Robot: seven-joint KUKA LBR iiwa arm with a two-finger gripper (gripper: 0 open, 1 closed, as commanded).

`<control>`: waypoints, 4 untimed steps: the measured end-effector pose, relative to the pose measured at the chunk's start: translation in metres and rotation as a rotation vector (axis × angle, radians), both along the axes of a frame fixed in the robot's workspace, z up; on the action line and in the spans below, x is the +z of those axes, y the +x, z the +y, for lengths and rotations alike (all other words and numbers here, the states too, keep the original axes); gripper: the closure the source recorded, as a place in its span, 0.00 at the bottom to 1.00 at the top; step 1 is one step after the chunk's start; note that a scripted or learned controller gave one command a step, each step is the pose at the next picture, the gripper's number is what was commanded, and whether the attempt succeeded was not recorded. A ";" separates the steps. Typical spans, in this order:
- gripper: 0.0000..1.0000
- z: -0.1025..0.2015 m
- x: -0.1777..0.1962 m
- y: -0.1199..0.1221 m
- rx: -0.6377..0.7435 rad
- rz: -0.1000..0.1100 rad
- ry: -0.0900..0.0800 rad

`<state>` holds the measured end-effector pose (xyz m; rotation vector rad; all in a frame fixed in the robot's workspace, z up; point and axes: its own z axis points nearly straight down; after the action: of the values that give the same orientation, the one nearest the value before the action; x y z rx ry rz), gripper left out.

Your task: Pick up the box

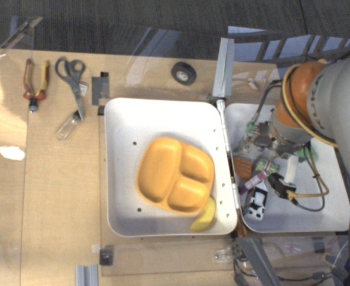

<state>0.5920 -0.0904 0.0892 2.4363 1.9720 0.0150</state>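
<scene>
Jaws: you cannot tell their spread. Brown box (242, 167) lies just beside the gripper (265, 159), on its side facing the other bin (120, 159).

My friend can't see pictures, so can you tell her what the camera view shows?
A grey robot arm with an orange band reaches into the right white bin, its gripper low among small things there. The left bin holds a yellow tray with a banana beside it. Scissors, pliers and a tape roll lie on the bench.
</scene>
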 end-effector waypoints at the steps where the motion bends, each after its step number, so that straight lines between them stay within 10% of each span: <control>1: 0.00 -0.002 0.021 -0.042 0.200 0.007 -0.002; 2: 0.00 -0.034 0.019 -0.092 0.508 -0.002 -0.009; 3: 0.00 -0.029 0.032 -0.102 0.183 0.003 -0.004; 4: 0.00 -0.080 0.005 -0.097 0.303 -0.012 -0.007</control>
<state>0.4954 -0.1706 0.0941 2.1029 2.3085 0.0237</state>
